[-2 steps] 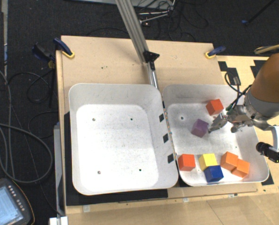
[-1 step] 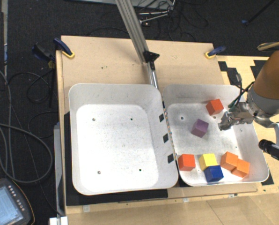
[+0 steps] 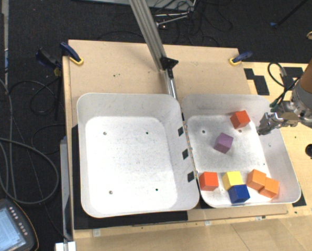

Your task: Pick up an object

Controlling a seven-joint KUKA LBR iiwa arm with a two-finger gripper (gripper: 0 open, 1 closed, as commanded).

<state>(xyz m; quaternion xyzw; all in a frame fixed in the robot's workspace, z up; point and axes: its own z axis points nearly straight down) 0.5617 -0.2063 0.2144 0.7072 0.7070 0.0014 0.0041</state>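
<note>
The right bin (image 3: 281, 150) holds several small blocks. An orange block (image 3: 240, 119) lies near its back, with a purple block (image 3: 223, 142) in the middle. Along the front sit an orange-red block (image 3: 209, 180), a yellow block (image 3: 232, 179), a blue block (image 3: 239, 193) and two orange blocks (image 3: 257, 179) (image 3: 270, 186). My gripper (image 3: 264, 125) hangs over the bin's right side, just right of the back orange block and apart from it. Nothing shows between its fingers.
The left bin (image 3: 88, 114) sits beside the right one on the wooden bench (image 3: 119, 67). A slanted metal pole (image 3: 148, 27) crosses the back and ends at the bins' shared edge. Clamps (image 3: 72, 54) (image 3: 240, 58) grip the bench's rear corners.
</note>
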